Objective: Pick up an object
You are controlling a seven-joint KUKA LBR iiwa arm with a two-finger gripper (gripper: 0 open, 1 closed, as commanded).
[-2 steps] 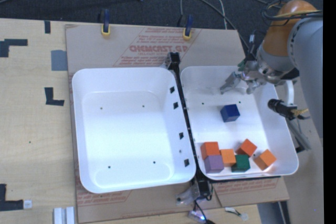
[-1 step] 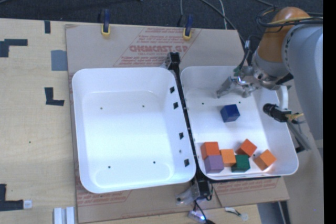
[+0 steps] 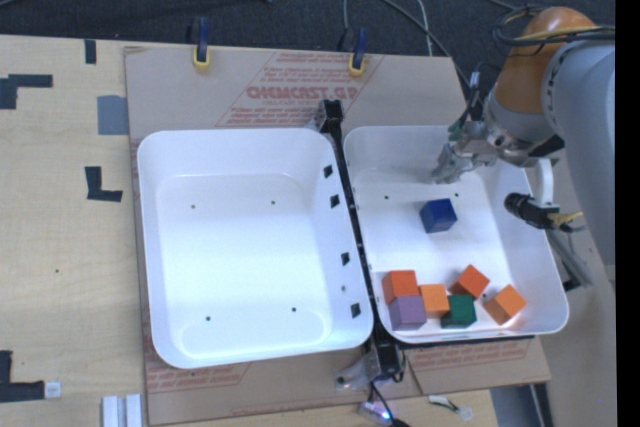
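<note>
In the right bin (image 3: 520, 260) a blue cube (image 3: 438, 215) lies alone near the middle. Along that bin's front wall sit several blocks: a dark orange cube (image 3: 401, 283), a purple cube (image 3: 407, 311), an orange block (image 3: 435, 298), a green block (image 3: 460, 311), and two more orange blocks (image 3: 473, 280) (image 3: 505, 303). My gripper (image 3: 447, 171) hangs over the back right part of the right bin, up and to the right of the blue cube, apart from it. Nothing shows between its tips.
The left bin (image 3: 160, 215) stands beside the right one, with a black clipped divider (image 3: 345, 225) where they meet. Both rest on a cardboard sheet (image 3: 280, 85) held by two clamps. Cables cross the dark floor behind. The arm's grey body (image 3: 590, 115) overhangs the right bin's edge.
</note>
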